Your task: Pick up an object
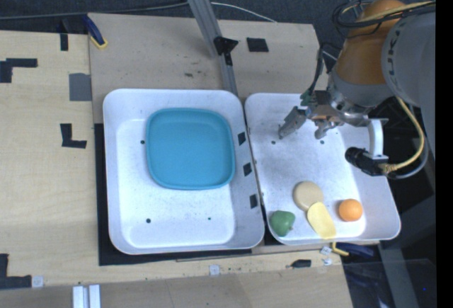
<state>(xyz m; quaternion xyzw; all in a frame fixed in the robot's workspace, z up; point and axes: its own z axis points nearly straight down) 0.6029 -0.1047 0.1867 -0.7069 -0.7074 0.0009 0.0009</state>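
Observation:
My gripper [306, 127] hangs over the upper part of the right bin [283, 158], its two fingers spread open with nothing between them. Near that bin's front edge lie a green object [282, 221], a beige round object [307, 193], a yellow oblong object [321, 220] and an orange ball [350, 210]. All of them sit well below the gripper in the view, apart from it.
The left bin [120, 179] holds a blue square plate [190, 147]. A grey pole [205, 13] slants down from the top to the gap between the bins. Cables loop behind the arm at the upper right.

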